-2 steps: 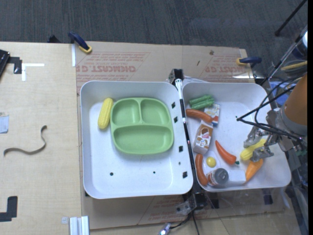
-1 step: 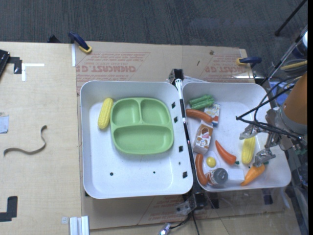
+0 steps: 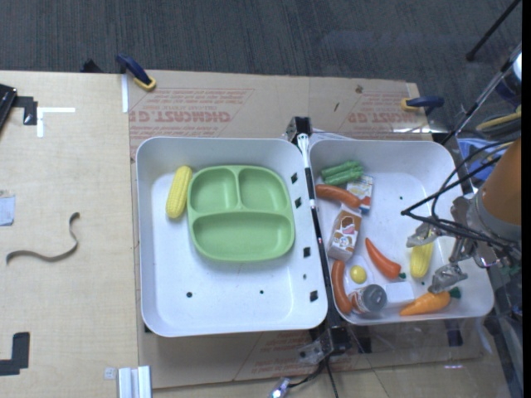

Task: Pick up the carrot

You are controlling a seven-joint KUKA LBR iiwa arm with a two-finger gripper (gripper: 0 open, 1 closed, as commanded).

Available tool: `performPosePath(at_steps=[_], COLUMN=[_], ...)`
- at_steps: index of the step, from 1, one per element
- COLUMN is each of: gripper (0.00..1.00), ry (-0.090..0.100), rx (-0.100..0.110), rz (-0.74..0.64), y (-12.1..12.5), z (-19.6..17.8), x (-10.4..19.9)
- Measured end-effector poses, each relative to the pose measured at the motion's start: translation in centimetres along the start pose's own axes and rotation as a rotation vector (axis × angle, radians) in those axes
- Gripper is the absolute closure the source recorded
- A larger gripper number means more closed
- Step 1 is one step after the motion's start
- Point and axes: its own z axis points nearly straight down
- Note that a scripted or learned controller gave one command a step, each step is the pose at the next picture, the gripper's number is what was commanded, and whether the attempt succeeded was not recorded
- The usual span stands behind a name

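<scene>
From my feed, a corn cob (image 3: 177,191) lies at nine o'clock of the green divided plate (image 3: 241,212). The carrot (image 3: 425,303) rests at the right bin's (image 3: 390,160) five o'clock corner; the gripper (image 3: 449,279) hovers just over its leafy end, too blurred for me to tell its grasp, the arm cut off at the edge.

dark carpet floor (image 3: 249,15), wooden bench (image 3: 66,305)

Orange carrot (image 3: 425,303), green plate (image 3: 241,213)
</scene>
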Motion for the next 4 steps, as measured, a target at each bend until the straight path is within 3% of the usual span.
performPosePath(at_steps=[1,2,3,4], gripper=[0.00,0.00,0.00,0.00], ry=[0.014,0.014,0.032,0.033], rx=[0.004,0.001,-0.004,-0.004], rz=[0.068,0.000,-0.004,0.093], y=[3.6,8.6,5.9,3.9], z=[0.0,0.4,-1.0,1.0], x=[-0.4,-1.4,-0.5,-3.7])
